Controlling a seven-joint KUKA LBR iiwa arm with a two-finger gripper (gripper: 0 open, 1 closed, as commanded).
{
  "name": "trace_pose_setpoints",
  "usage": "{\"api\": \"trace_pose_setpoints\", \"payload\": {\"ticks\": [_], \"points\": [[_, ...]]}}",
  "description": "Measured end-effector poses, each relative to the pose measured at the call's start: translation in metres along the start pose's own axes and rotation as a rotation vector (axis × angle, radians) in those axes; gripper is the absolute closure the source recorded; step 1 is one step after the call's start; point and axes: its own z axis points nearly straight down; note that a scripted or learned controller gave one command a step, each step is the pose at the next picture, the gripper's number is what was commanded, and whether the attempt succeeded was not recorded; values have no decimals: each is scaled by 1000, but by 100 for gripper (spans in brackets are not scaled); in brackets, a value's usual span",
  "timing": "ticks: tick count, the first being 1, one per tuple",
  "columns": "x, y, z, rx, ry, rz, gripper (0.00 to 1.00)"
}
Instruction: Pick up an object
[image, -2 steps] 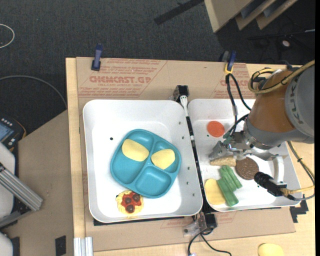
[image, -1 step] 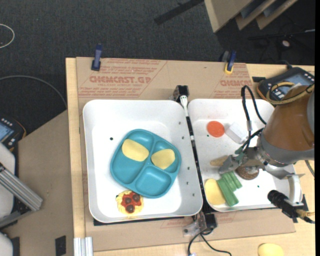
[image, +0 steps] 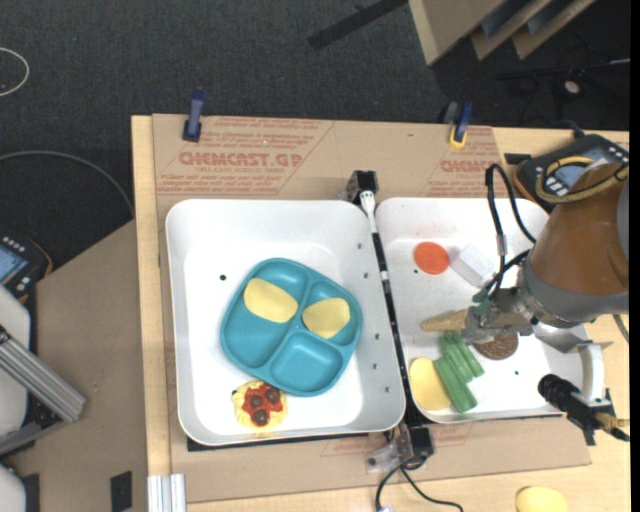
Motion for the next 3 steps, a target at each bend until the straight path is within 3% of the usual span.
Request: {"api": "trace_pose_setpoints", "payload": {"ticks": [1, 2, 3], "points": [[-59, 73, 69, -7, -4, 0, 100], [30, 35, -31, 1, 1, -5, 100], [111, 23, -28, 5, 4, -10, 100]]}}
